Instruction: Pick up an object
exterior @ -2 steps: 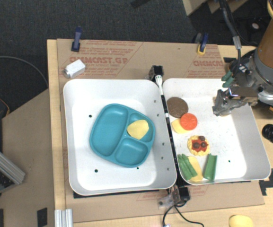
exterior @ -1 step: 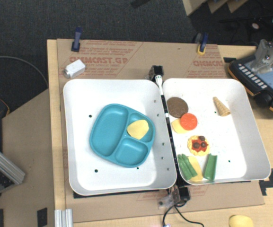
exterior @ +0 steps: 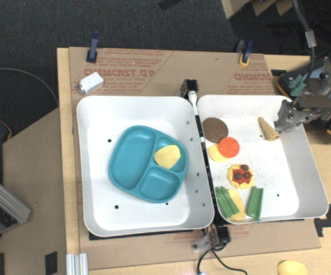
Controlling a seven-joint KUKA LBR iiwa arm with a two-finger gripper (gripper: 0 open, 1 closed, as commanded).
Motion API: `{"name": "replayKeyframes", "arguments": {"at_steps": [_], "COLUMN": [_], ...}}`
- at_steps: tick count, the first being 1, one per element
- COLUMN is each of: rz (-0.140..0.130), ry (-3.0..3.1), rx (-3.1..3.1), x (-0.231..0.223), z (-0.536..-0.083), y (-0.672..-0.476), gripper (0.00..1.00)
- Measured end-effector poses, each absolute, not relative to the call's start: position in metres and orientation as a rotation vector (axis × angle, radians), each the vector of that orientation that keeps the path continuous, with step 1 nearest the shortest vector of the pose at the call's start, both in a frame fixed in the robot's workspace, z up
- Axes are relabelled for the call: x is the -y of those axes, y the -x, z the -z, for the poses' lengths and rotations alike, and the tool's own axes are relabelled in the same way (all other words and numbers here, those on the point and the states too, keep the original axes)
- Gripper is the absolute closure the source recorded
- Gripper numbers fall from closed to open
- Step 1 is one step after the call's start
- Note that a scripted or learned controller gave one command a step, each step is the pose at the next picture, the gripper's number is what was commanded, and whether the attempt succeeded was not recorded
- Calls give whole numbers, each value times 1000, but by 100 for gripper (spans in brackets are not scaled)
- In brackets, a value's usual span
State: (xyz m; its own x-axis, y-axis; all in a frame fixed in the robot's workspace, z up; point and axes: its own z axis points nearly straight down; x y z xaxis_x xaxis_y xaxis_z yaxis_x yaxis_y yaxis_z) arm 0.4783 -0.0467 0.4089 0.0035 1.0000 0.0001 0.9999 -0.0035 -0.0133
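1. Pincer (exterior: pixel 284 123) sits at the right bin's (exterior: pixel 303 171) far right edge; too blurry to tell its state.
2. Cone (exterior: pixel 268 128) lies just beside it.
3. Green beans (exterior: pixel 228 202) partly cover something yellow.

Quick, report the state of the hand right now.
Hand: over the right bin's far right corner, beside the cone; open or shut cannot be told, and nothing shows in its grip.

teal plate (exterior: pixel 133 168), yellowish food (exterior: pixel 167 156)
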Motion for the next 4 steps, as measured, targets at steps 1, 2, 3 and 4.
{"name": "replayKeyframes", "arguments": {"at_steps": [1,2,3,4], "rz": [15,-13,10,-10], "ry": [2225,2221,2220,2219], "rx": [2232,2211,2230,2215], "x": [18,42,-6,-8], "z": [-541,-433,-497,-392], "y": [-493,-478,-480,-479], "gripper": [100,100,100,100]}}
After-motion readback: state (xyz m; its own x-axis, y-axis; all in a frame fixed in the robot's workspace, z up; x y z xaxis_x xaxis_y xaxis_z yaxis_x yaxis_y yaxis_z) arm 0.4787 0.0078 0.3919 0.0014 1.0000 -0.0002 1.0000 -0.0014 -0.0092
